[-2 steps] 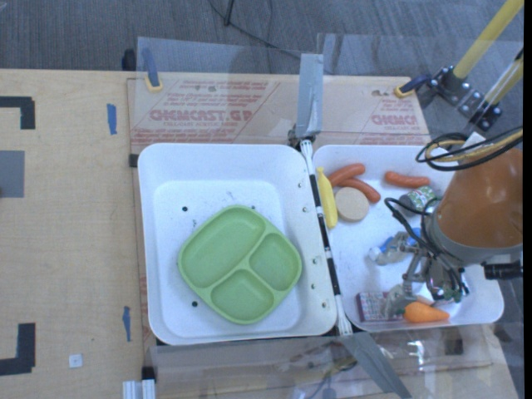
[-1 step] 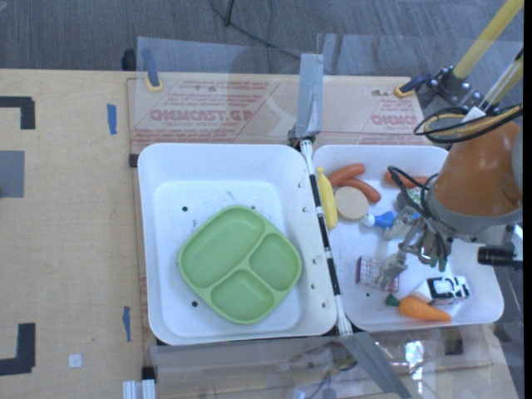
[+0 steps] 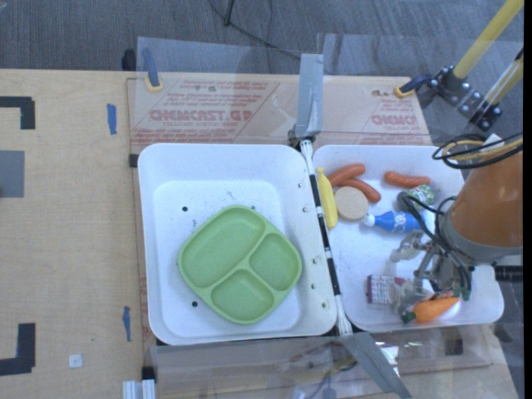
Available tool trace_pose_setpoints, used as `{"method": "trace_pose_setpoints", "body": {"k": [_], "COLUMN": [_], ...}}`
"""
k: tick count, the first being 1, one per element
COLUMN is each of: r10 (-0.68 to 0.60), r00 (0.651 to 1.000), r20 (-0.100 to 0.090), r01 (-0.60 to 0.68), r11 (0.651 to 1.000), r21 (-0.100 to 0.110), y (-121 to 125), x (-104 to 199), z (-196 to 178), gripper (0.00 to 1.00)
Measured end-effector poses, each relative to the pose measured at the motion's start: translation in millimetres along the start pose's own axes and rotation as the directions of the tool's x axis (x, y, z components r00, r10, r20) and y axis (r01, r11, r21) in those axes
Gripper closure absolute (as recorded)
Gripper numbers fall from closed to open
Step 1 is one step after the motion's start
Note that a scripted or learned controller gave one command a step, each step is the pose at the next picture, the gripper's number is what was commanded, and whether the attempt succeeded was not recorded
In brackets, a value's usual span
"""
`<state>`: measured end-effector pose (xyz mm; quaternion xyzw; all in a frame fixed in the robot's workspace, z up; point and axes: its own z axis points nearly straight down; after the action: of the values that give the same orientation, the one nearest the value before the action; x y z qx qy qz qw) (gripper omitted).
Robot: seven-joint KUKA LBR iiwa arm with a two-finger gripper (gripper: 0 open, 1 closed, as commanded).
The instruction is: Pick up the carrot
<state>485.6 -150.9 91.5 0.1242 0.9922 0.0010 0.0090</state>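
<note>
Orange plastic carrot [image 3: 435, 308] lies at the right white bin's [image 3: 490, 306] near edge, beside my jaws; whether they are spread, I cannot tell.

A robotics lab. Two white bins [image 3: 158, 223] sit on a plywood counter [image 3: 66, 223] marked with tape. Cables [image 3: 241, 15] trail over grey carpet beyond the counter's far edge.

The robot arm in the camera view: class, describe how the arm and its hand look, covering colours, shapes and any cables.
The arm shows as a broad, rounded orange band with grey casing at its edges. Dark cables loop beside it. Below the band sits the hand, a small cluster of bare grey metal parts with thin metal fingers, far slimmer than the bulky arm.
</note>
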Motion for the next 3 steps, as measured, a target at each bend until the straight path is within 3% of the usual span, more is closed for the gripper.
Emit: {"method": "trace_pose_setpoints", "body": {"k": [1,2,3], "r10": [0.264,-0.018,0.143], "r00": [0.964,1.000,0.990], "r20": [-0.001,-0.002,-0.003], "r01": [-0.264,0.018,-0.143], "r11": [0.964,1.000,0.990], "r21": [0.004,0.004,0.003], "y": [-26,6,-16], "x": [-86,-32,-90], "z": [0,0,0], "gripper": [0.00,0.00,0.00]}}
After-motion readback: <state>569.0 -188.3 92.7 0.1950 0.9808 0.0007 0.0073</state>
